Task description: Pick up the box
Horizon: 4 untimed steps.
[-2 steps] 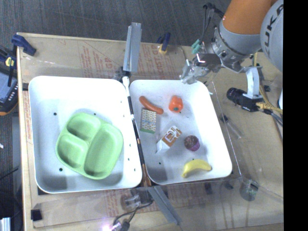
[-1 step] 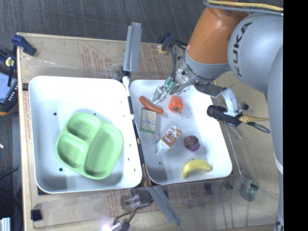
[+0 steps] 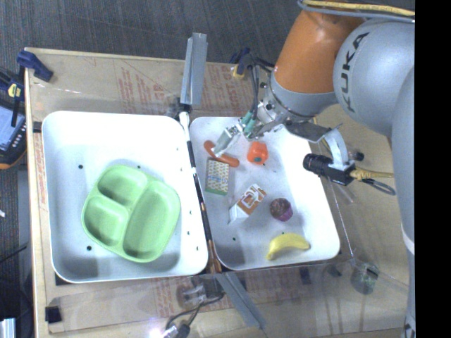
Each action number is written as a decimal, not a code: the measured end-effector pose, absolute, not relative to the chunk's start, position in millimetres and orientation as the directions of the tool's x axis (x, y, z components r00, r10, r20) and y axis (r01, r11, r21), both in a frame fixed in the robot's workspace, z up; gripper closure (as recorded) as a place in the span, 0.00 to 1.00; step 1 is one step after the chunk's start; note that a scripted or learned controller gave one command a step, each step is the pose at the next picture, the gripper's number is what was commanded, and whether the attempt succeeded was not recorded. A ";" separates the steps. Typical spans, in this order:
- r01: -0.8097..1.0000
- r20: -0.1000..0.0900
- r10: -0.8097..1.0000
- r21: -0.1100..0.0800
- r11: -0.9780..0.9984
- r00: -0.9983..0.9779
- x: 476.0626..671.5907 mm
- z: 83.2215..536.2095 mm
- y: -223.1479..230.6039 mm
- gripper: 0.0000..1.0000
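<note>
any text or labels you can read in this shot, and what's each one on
"KUKA": on the grey arm, running up its casing.
Box: brown and white print on its face, too blurred to read.
Packet: a speckled pattern, no letters legible.
Bench: faint red lines and marks printed on its board, too faint to read.

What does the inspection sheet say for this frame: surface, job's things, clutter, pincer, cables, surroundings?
Surface: wooden bench bearing two shallow white bins; left bin, right bin.
Job's things: small white-and-orange carton box lying in the right bin, untouched.
Clutter: green divided plastic tray in the left bin; patterned flat packet, orange carrot-like piece, orange pepper-like toy, dark purple round fruit, yellow banana.
Pincer: pincer over the right bin's far end, near the carrot-like piece.
Cables: nothing seen.
Surroundings: dark carpet.
</note>
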State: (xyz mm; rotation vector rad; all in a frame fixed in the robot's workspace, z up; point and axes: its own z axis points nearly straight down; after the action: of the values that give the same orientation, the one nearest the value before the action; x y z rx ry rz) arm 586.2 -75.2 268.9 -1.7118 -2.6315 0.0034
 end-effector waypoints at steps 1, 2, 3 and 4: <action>0.910 0.002 0.910 -0.004 0.415 -0.415 574.3 156.9 -99.4 0.00; 0.947 -0.015 0.947 0.000 0.321 -0.321 582.5 96.9 -110.5 0.00; 0.945 -0.011 0.945 -0.002 0.326 -0.326 582.6 106.9 -108.5 1.00; 0.976 0.000 0.976 -0.001 0.219 -0.219 610.6 211.4 -62.3 1.00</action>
State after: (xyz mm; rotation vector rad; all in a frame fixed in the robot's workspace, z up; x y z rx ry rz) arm 610.6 -62.3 211.4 -1.9626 -2.4519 0.0012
